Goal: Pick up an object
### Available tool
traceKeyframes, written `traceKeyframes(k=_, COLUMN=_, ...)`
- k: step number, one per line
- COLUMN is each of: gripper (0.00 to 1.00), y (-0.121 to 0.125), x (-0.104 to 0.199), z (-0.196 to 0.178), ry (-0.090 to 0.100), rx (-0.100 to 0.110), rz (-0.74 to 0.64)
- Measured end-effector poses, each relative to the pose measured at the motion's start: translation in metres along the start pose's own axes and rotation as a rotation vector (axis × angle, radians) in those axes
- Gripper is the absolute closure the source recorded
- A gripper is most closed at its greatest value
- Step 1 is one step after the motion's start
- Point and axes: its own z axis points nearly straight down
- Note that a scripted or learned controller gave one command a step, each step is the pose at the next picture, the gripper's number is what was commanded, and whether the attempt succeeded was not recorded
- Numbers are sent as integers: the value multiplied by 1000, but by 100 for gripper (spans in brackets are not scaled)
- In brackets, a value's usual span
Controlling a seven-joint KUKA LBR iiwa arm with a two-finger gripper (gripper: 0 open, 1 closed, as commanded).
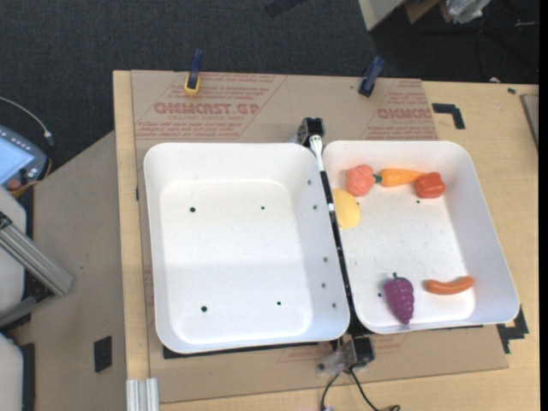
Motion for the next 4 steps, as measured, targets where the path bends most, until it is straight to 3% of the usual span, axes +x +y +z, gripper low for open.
traceKeyframes(k=4, gripper=100, y=0, x=4, z=0, ry=0, rx=0, rz=1)
